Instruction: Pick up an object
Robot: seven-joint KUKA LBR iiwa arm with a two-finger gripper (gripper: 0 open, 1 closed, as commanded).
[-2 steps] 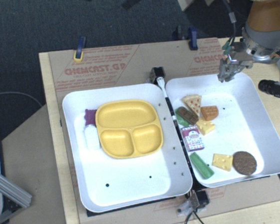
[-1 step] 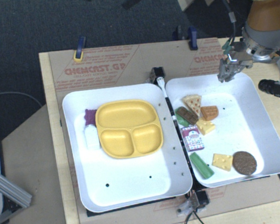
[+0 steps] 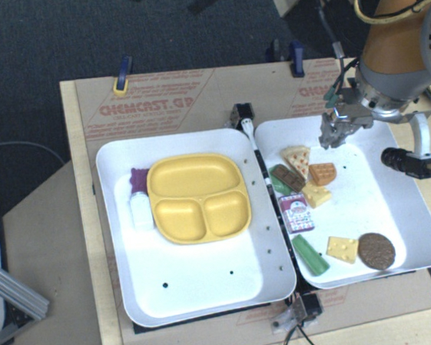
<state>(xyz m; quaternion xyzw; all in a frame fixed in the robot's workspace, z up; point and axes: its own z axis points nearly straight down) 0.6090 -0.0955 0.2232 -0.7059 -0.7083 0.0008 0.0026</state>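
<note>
Left bin [image 3: 123, 240]: yellow divided plate [image 3: 199, 197], white bottle [image 3: 140, 211] with purple cap beside it. Right bin [image 3: 405, 208]: pizza slice [image 3: 297, 156], waffle [image 3: 323, 173], brown roll [image 3: 286, 177], red carton [image 3: 296, 213], green pickle [image 3: 311, 254], cheese [image 3: 342, 248], cookie [image 3: 376, 251]. Gripper [image 3: 337, 132] hangs over the right bin's far end, nothing between fingers; whether parted or closed, cannot tell. Pizza slice lies near, left of them.

Bright, even light; soft shadows
</note>
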